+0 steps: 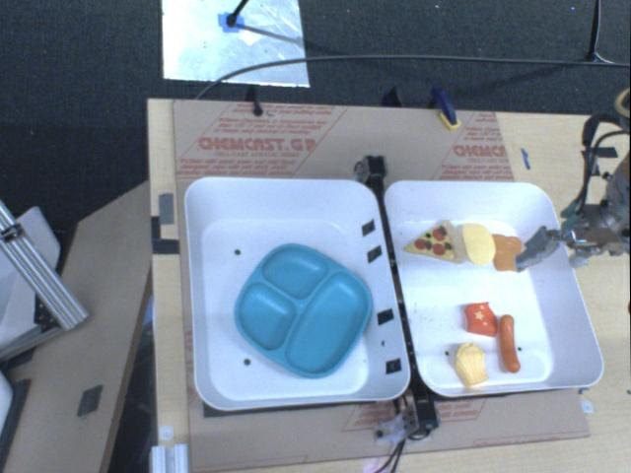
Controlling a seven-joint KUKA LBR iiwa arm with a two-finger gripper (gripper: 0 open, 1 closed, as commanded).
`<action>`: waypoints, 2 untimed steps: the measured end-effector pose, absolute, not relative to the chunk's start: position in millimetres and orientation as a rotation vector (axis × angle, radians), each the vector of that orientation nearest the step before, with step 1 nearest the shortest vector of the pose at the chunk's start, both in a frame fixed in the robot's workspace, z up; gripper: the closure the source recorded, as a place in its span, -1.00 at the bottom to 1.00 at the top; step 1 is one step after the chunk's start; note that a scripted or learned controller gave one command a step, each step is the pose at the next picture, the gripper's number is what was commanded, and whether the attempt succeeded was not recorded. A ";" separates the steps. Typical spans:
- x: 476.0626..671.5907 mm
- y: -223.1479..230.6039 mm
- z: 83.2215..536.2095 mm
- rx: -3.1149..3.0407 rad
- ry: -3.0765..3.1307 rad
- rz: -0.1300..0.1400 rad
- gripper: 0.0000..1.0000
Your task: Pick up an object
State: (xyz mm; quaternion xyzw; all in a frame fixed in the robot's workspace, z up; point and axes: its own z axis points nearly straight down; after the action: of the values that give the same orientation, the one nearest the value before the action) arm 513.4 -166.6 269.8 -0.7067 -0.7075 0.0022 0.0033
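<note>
**Reaching over the right bin's far edge**

Lying in the right bin point(562, 294) are six small toy foods. In the upper row a pizza slice point(435, 242) with red dots points left, a pale yellow piece point(479, 243) sits just beside it, and an orange piece point(506, 252) touches the yellow one's right side. Lower down a red carton point(480, 318) with a pale mark sits beside a sausage point(509, 343) in orange-red, lying roughly upright in the view; a yellow ridged piece point(471, 365) rests near the bin's front wall.

The gripper point(537, 246) comes in from the right at a slant, its grey tip just beside the orange piece. Nothing is seen between its fingers, and whether they are spread or closed I cannot tell. Only the wrist end of the arm point(601, 227) shows at the view's edge, with cables around it.

The left bin point(212, 264) holds a blue divided plate point(304, 308) with three compartments, turned at an angle. Black clips point(375, 254) line the seam between the bins.

Both bins stand on a brown board point(296, 136) printed in red with "CHEMCAST GP", readable at the upper left and repeated, partly hidden, at the upper right. Behind the board a silvery sheet point(232, 28) lies on the dark floor, with a blue tape patch point(230, 21) and a cable
</note>
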 end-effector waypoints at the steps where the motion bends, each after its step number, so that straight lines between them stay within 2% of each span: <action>1: 515.3 -166.3 274.7 -2.218 -2.227 -0.001 -1.00; 2: 516.0 -159.9 231.1 -2.218 -2.223 0.001 -1.00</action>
State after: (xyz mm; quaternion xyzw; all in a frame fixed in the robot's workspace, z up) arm 516.0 -159.9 231.1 -0.7064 -0.7078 0.0003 0.0007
